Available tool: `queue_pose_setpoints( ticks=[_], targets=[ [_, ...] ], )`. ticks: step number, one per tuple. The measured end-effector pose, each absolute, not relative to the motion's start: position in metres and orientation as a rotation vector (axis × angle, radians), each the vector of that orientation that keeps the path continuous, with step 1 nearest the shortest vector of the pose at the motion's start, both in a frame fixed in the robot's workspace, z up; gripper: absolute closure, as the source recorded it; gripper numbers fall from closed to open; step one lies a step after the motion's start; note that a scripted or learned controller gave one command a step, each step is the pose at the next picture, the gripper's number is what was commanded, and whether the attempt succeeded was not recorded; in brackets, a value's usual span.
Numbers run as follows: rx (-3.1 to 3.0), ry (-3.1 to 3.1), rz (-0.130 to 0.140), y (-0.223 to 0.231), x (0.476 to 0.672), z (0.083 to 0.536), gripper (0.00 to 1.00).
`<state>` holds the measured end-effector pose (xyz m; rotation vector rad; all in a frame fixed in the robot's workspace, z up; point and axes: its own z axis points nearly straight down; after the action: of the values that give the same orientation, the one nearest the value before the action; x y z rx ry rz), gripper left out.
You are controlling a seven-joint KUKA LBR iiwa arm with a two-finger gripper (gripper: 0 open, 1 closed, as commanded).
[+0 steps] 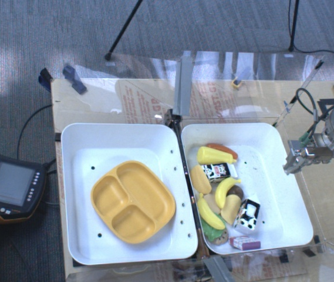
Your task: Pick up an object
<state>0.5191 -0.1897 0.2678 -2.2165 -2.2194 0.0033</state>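
Nearest my viewpoint, at the 6 o'clock edge of the right bin (272, 135), lies a small pink packet (245, 243). Just above it, toward 12 o'clock, I note a black-and-white cow-print carton (248, 214), tilted. At 9 o'clock from that carton sits a cluster: a yellow banana (209, 213) along the bin's left wall, a second banana (226, 190) curving above it, a tan rounded piece (231, 208) between them, and a green item (215, 234) partly hidden below. Further toward 12 o'clock I see another cow-print carton (217, 171), a tan oval piece (200, 179) at its 9 o'clock, a yellow corn-like piece (215, 155), and an orange-red item (223, 148) touching it from above. All candidate objects lie in the left half of the right bin.

I record the left bin (73, 140) holding a yellow divided tray (132, 201) with three compartments, set at a slant.

I find the pincer (292, 164) at 3 o'clock, over the right bin's right rim, well apart from the objects. I cannot tell whether it is wide or narrow; nothing visible is carried by it.

Both bins rest on the counter (96, 101). A handheld control pendant (8, 187) lies at 9 o'clock, off the counter.
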Motion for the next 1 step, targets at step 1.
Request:
queue_pose_setpoints(
  ticks=[1],
  targets=[
    [-2.059,-2.377,-0.004,-0.1600,0.5448,0.3679,0.00]
  ],
)
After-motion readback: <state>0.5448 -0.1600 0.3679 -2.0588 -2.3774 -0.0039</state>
